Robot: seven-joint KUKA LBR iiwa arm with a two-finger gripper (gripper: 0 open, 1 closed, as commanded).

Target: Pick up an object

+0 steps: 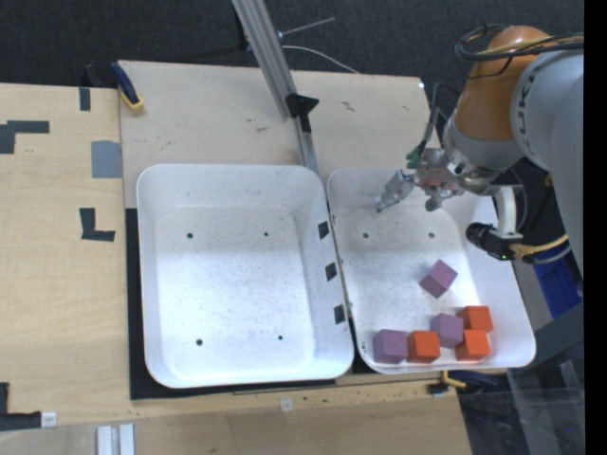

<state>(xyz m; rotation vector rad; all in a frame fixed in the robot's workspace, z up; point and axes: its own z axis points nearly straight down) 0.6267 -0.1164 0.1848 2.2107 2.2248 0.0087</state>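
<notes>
My gripper (413, 198) hangs over the far end of the right bin (365, 254), its two fingers spread apart with nothing between them, so it is open. A purple cube (438, 279) lies alone in the middle of that bin, well in front of the gripper. At the bin's near edge sits a cluster: a purple block (390, 345), an orange cube (424, 347), a second purple cube (447, 328), and two more orange cubes (477, 318) (472, 346).
The left bin (152, 254) stands beside the right one, and their rims meet at a central divider (332, 273). A slanted metal rail (270, 55) rises behind the bins. The grey arm with its orange band (503, 74) comes in from the right.
</notes>
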